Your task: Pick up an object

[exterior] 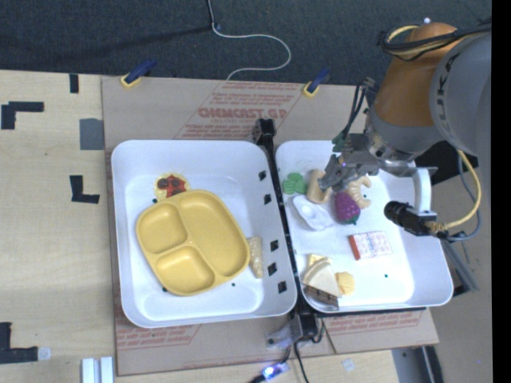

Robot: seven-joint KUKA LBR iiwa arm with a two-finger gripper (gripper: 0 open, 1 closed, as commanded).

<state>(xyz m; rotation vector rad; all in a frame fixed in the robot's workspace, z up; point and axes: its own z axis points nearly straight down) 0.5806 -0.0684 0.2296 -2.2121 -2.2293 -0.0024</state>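
The gripper (338,174) is being lowered among crowded items in the right bin (415,282), beside a purple grape bunch (346,207). Its state cannot be told. A neighbouring piece risks being nudged or pinched instead.

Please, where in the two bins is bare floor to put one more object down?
Left bin: bare strips above and right of the yellow tray. Right bin: bare lower right corner, beyond the red-and-white packet. Crowded: its upper left, around the purple grapes under the gripper.

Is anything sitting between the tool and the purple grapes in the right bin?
Nothing visible does. The tool hangs just above the purple grapes, with a white object to the camera's left and a beige item beside it, both off to the side.
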